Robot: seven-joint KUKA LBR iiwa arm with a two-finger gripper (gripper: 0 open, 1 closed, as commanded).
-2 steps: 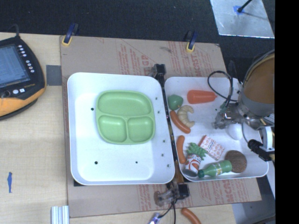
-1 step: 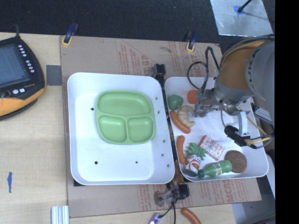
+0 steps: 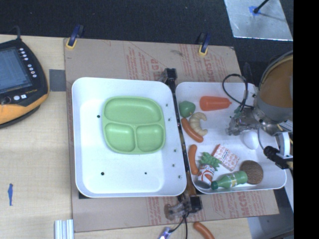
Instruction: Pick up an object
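Now | pincer (image 3: 237, 126) in right bin (image 3: 279, 185) | carrot (image 3: 215, 103) just beside

Light wooden bench (image 3: 35, 153) under a clamped cardboard sheet (image 3: 149, 59); dark floor (image 3: 124, 9) beyond, pale floor patch (image 3: 254, 14) top right.

Teach pendant (image 3: 20, 81) at left, blue clamps (image 3: 75, 35), cardboard sheet (image 3: 124, 59)

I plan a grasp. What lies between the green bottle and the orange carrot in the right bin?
In the camera view, a red-and-white packet lies between the green bottle and the orange carrot.
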